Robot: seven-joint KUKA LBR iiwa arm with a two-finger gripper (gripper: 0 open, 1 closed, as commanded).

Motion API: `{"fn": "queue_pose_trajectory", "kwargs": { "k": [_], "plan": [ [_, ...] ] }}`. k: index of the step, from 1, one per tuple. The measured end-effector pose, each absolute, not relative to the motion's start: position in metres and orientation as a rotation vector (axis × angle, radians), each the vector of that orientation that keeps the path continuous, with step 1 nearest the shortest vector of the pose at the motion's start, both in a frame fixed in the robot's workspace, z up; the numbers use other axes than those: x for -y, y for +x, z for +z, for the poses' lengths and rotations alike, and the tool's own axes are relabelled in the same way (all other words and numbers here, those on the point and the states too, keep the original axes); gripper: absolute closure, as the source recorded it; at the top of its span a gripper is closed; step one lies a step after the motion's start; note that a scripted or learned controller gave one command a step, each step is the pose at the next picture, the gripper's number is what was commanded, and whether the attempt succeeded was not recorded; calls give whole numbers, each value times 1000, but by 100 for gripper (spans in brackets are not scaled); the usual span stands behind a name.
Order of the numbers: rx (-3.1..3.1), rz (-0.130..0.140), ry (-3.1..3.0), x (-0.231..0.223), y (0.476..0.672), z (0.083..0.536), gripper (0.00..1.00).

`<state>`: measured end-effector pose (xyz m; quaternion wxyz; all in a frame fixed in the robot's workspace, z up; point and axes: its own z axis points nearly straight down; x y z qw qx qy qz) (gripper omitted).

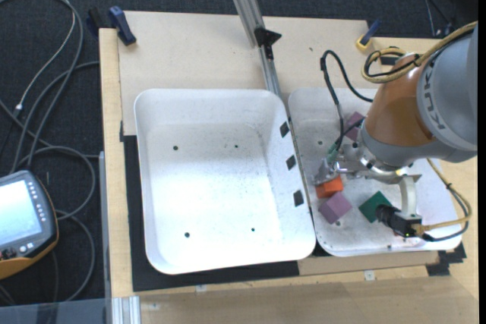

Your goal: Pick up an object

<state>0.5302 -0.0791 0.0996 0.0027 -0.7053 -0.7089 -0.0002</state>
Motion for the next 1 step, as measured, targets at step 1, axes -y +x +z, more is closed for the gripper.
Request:
{"fn": "queue_pose_trajectory", "kwargs": {
  "k": [1],
  "plan": [
    [2233, -12, -2216, 16, 540, 204, 100]
  ]
}}
